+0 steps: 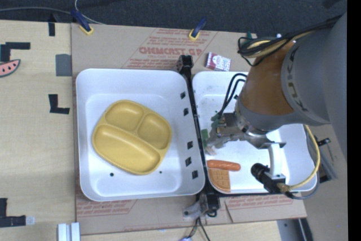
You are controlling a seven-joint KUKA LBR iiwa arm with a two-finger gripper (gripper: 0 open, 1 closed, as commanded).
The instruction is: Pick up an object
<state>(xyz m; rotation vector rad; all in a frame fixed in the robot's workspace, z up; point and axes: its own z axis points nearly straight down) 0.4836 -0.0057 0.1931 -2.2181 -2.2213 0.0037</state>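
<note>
I log a hot dog [224, 166] and waffle [221, 180] just nearer than the hand [217, 134], which sits low in the right bin [296, 176], its grip state indeterminate, with the yellow divided plate [132, 136] in the left bin [90, 121] beyond its side.

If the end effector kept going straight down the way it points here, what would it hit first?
Probably the small greenish object directly under the end effector, near the left wall of the right bin, or else the bin floor. The hot dog lies nearer the camera, likely off that line. Depth is unclear.
</note>
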